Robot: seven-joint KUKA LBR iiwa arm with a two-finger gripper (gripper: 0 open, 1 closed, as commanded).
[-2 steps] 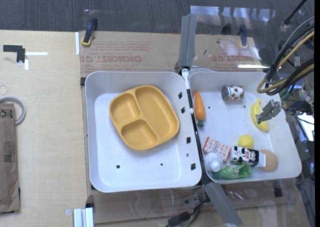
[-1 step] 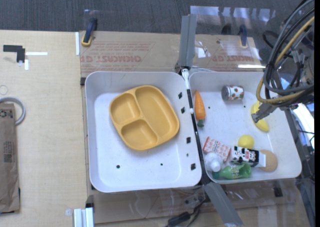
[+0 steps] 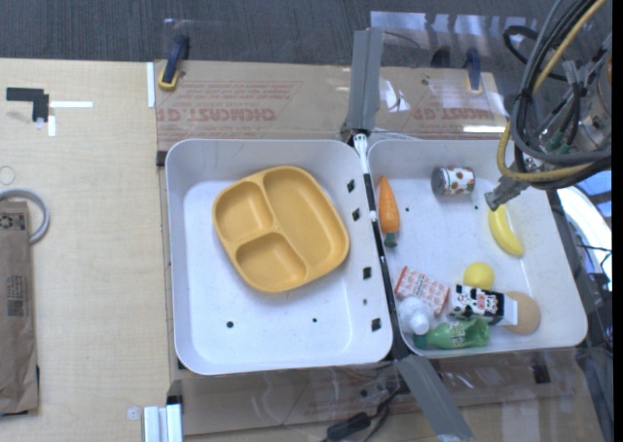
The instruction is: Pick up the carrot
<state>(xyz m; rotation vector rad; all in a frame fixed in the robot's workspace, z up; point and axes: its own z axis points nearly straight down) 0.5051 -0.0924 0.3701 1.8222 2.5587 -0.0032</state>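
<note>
camera view: carrot waiting, arm not yet over it

camera view looks down on two white bins. the carrot [image 3: 387, 204] lies against the left wall of the right bin [image 3: 560, 265], about midway along that wall, green end toward the near edge, nothing on top of it. the gripper [image 3: 494, 199] hangs near the right bin's far right corner, just above the banana [image 3: 504, 231], well apart from the carrot. from where i stand i cannot tell how the claw is set; it is small and dark under the cables, and nothing is visibly held.

to my eye this is the approach step, grasp not yet made. next the arm needs to cross toward the left wall, line up across the carrot's width, and come down without hitting the wall.

counted: one carrot, one banana, one small can [image 3: 453, 179] near the far edge, one lemon [image 3: 478, 276], one red packet [image 3: 421, 287], one black-and-white carton [image 3: 476, 305]. the left bin [image 3: 195, 333] holds one yellow divided plate [image 3: 280, 228].
</note>
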